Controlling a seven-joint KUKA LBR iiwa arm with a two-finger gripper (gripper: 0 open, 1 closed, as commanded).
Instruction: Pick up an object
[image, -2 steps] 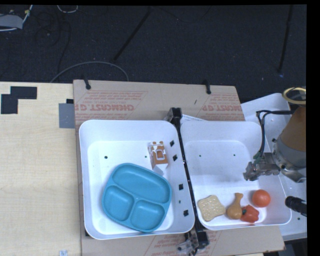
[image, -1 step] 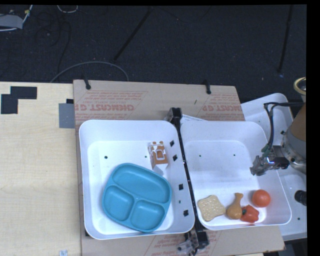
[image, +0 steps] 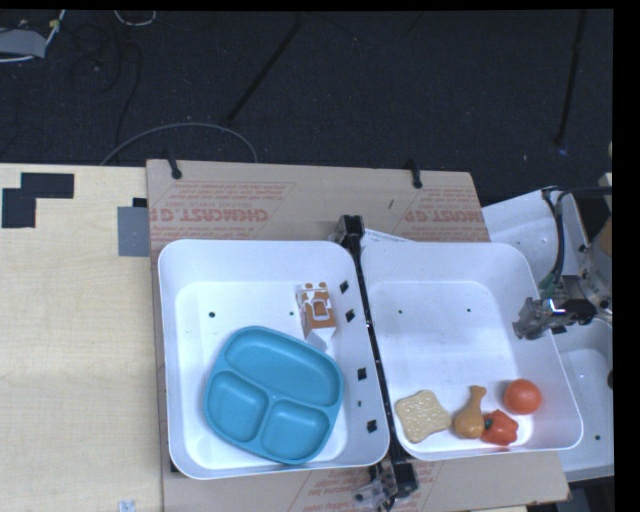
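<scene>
The right bin (image: 450, 270) holds a slice of toy bread (image: 421, 415), a tan toy drumstick (image: 469, 414), a small red piece (image: 499, 429) and an orange-red ball (image: 521, 396), all along its near edge. The left bin (image: 190, 290) holds a blue divided plate (image: 273, 393) and a small orange and white toy (image: 318, 307) near its right wall. My gripper (image: 532, 322) sits at the right rim of the right bin, above and right of the ball, apart from every object. Nothing shows between its tips.
A black divider (image: 362, 340) runs between the two bins. Brown cardboard (image: 300, 205) lies under them. Cables and white hardware (image: 570, 250) sit at the far right by the arm.
</scene>
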